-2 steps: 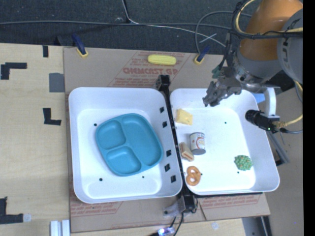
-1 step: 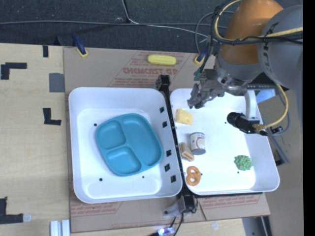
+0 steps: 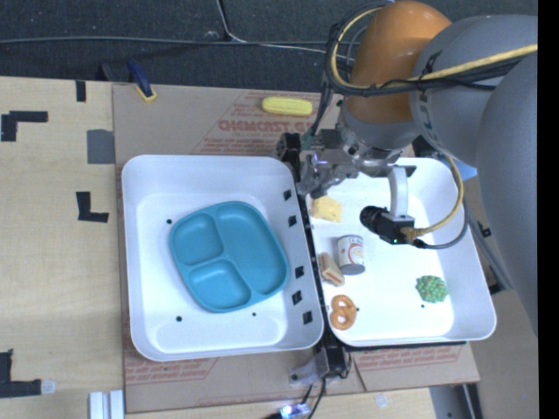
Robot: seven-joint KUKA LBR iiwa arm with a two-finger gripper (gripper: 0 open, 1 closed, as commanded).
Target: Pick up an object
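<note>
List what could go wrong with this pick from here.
1. The gripper hangs close to the wall between the bins, above the yellow wedge; it may strike that wall.
2. The small can, the bread piece and the pretzel lie close together, so one may get knocked aside.

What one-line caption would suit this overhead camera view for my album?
Grey arm reaches over the right bin of small toy foods; blue divided plate lies in the left bin.
</note>
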